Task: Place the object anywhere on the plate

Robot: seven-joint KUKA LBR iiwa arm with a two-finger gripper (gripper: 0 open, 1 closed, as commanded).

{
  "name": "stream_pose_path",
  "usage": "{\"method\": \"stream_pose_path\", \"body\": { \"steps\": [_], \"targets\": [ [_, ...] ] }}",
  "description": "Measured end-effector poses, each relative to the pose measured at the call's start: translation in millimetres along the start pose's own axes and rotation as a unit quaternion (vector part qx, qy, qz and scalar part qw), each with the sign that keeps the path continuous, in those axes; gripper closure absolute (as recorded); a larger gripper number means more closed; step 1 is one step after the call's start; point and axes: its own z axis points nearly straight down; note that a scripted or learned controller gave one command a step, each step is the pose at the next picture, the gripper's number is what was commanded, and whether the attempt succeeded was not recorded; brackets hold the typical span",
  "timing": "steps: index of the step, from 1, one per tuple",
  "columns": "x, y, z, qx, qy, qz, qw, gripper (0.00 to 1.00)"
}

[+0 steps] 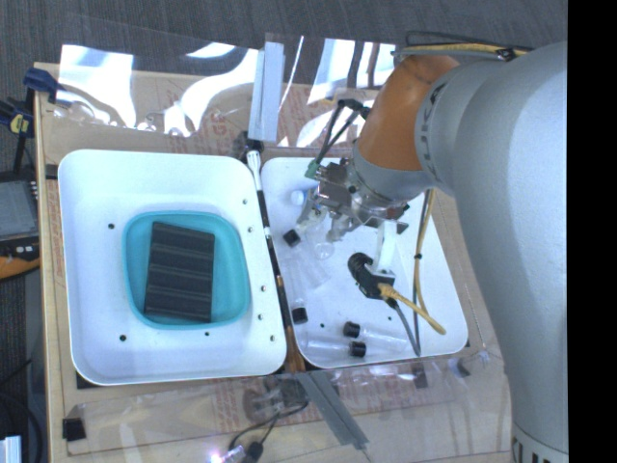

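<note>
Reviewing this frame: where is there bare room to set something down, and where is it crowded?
Bare: the left bin floor around the blue plate, widest above it, and the plate's rim strips beside the dark ribbed block. Crowded: the right bin, where the arm, claw, a yellow cable and small black pieces lie.

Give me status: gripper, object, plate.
Gripper low over the right bin, finger state unclear. Dark ridged block lies on the blue plate in the left bin. Nothing blocking it.
</note>
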Motion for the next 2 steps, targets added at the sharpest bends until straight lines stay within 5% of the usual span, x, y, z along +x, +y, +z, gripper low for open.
{"method": "stream_pose_path", "body": {
  "steps": [1, 2],
  "targets": [
    [58.1, -29.2, 0.8, 0.001, -0.001, -0.062, 0.998, 1.0],
    [57.7, -29.1, 0.8, 0.001, -0.001, -0.062, 0.9981, 0.0]
  ]
}}
